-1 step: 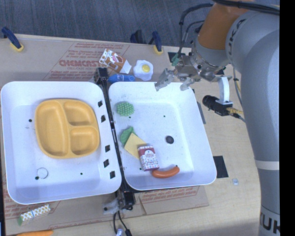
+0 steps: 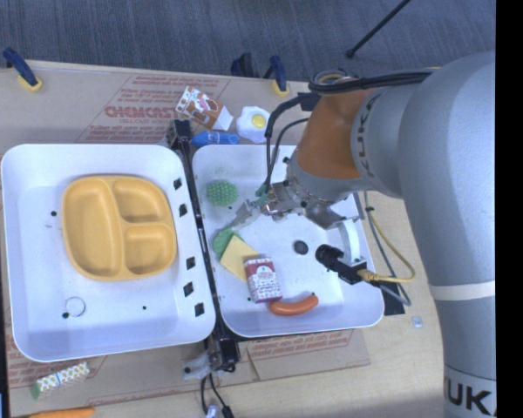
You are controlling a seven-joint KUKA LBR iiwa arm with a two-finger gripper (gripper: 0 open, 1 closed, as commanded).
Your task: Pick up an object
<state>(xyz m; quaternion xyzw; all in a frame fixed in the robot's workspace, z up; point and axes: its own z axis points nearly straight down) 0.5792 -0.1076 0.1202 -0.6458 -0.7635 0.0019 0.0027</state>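
Note:
My gripper (image 2: pixel 260 204) hangs over the middle of the right bin (image 2: pixel 362 312), its fingers pointing left. A green spiky ball (image 2: pixel 221 192) lies just left of the fingertips, apart from them. Below it sit a yellow and green sponge-like piece (image 2: pixel 232 252), a red and white small box (image 2: pixel 262 279) and an orange sausage-shaped toy (image 2: pixel 293 305). I see nothing between the fingers.
The left bin (image 2: pixel 17 233) holds a yellow divided plate (image 2: pixel 118 226). Behind the bins on the cardboard lie a snack packet (image 2: pixel 197 105), a blue item (image 2: pixel 215 138) and a white and yellow egg-like toy (image 2: pixel 254 122). A black divider (image 2: pixel 196 233) runs between the bins.

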